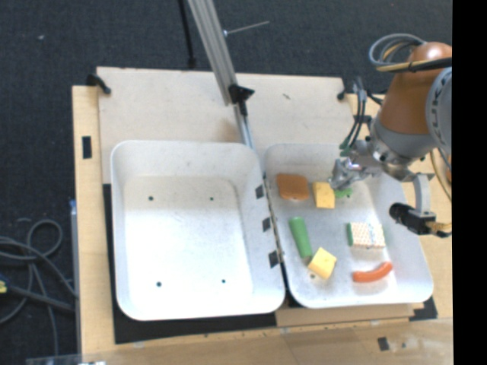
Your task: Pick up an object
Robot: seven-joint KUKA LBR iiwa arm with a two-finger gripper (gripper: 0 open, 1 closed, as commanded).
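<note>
- Just beside the pincer, toward the left bin, lies a yellow block; it looks the likeliest thing to be picked, with a scrap of green showing right under the tips.
- Low in the right bin, the pincer seems to me at the reach-and-descend step; nothing is lifted yet.
- Whether it is spread or pressed together I cannot tell; the tips are too small and blurred.
- Next it would need to centre over one piece and close squarely.
- Past the block sits a brown piece; further off, a green cylinder, a second yellow block, a checkered block and an orange piece.
- The wrist hides what the green scrap is.
</note>
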